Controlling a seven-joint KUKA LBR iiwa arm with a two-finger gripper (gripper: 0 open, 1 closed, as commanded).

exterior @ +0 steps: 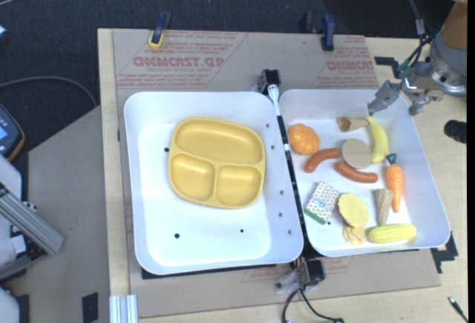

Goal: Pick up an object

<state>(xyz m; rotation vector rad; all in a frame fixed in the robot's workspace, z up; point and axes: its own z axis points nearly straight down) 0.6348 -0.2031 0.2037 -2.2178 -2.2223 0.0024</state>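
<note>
Camera view has the gripper [399,97] hovering over the back edge of the right bin [434,199], fingers spread apart with nothing between them. Just below and slightly left of it lies the banana [378,139], beside a round beige disc [356,153]. Farther below sit the carrot [395,184] and corn cob [391,233]. Far to its left, the yellow divided plate [217,162] rests in the left bin [148,165].

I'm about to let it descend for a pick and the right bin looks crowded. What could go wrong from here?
1. The gripper hovers near the banana, which lies close to a round tan piece; closing there may nudge or catch both.
2. The toys in the right bin crowd together, so a miss could scatter the carrot or sausages.
</note>
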